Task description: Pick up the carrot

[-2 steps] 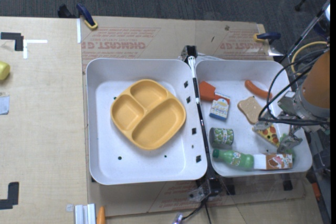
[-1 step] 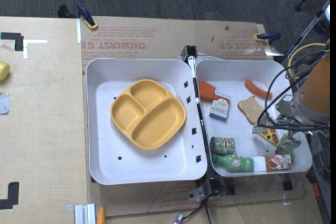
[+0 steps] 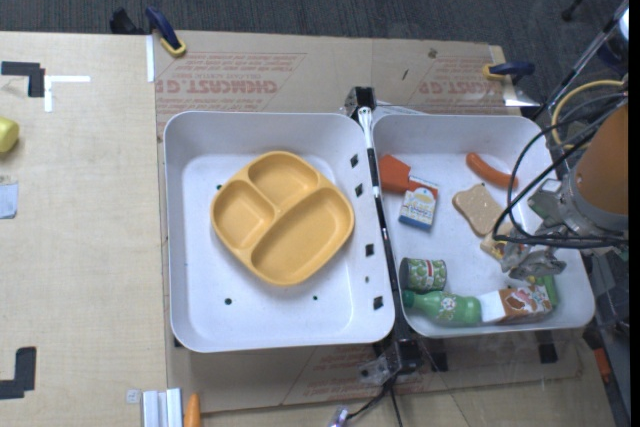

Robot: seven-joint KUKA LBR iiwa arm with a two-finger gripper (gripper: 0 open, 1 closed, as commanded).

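The carrot (image 3: pixel 394 174) is a short orange wedge lying near the left wall of the right bin (image 3: pixel 450 127), at its back left. My gripper (image 3: pixel 533 261) hangs low over the right side of that bin, beside a bread slice, well to the right of the carrot and apart from it. The grey arm with its orange band (image 3: pixel 605 170) comes in from the right, with cables looping over it. Nothing shows held in the gripper.
The right bin also holds a red-orange sausage (image 3: pixel 489 168), a blue-white carton (image 3: pixel 419 207), a bread slice (image 3: pixel 478 208), a green can (image 3: pixel 424 273), a green bottle (image 3: pixel 446 307) and a packet (image 3: pixel 526 300). A yellow divided plate (image 3: pixel 283 216) lies in the left bin (image 3: pixel 190 315).
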